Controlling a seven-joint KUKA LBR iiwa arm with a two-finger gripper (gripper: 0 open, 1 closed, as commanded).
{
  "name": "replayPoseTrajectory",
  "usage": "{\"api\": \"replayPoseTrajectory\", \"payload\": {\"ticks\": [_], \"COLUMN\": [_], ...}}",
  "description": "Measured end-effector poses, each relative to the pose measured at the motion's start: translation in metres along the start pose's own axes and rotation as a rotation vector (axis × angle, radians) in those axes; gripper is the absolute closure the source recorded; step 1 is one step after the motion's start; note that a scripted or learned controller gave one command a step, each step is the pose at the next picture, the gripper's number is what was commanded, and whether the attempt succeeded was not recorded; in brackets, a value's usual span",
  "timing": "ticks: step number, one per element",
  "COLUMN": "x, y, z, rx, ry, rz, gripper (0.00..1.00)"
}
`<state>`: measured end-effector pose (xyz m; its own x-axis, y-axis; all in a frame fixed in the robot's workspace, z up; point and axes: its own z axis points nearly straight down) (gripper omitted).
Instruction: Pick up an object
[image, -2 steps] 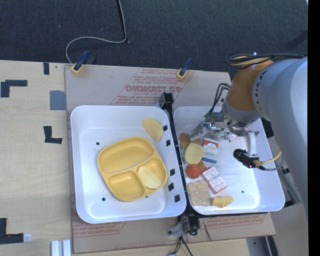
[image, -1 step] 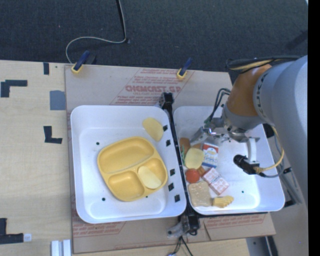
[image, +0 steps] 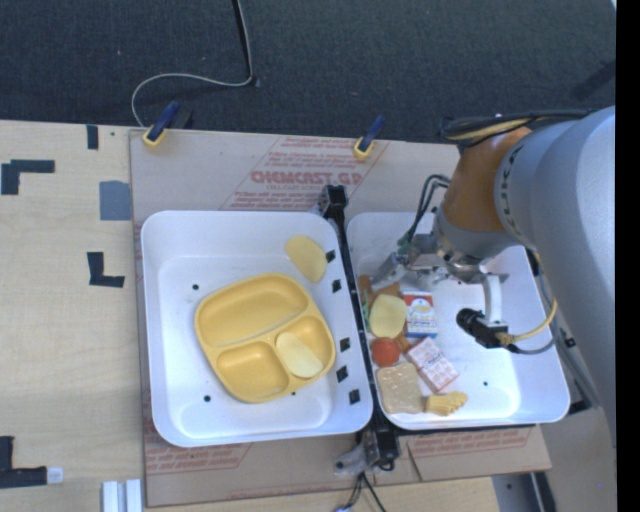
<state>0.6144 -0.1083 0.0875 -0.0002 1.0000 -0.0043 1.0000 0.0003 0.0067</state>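
Observation:
In the right bin (image: 500, 385), my gripper (image: 398, 272) is low over the bin's left half. It hangs just above a pale yellow round piece (image: 387, 315) and a small white, red and blue carton (image: 420, 312). Below these lie a red tomato (image: 386, 351), a pink box (image: 432, 363), a tan cracker (image: 399, 386) and a small yellow item (image: 446, 403). The grey arm with its orange band (image: 480, 190) covers the bin's upper right part. I see nothing lifted off the bin floor.
The left bin (image: 170, 300) holds a yellow divided plate (image: 255, 330) with a pale slice (image: 298, 353) in one compartment. Another pale piece (image: 307, 257) lies near that bin's right wall. A black part with a yellow cable (image: 480, 328) hangs over the right bin.

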Motion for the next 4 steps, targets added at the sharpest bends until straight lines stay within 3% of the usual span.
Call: {"api": "replayPoseTrajectory", "payload": {"ticks": [1, 2, 3, 4], "x": [-0.046, 0.001, 0.007, 0.011], "y": [-0.012, 0.043, 0.027, -0.004], "z": [0.0, 0.002, 0.001, -0.001], "rx": [0.0, 0.002, 0.002, -0.002], "ry": [0.006, 0.004, 0.001, -0.002], "rz": [0.0, -0.007, 0.0, 0.004], "gripper": [0.0, 0.0, 0.0, 0.0]}}
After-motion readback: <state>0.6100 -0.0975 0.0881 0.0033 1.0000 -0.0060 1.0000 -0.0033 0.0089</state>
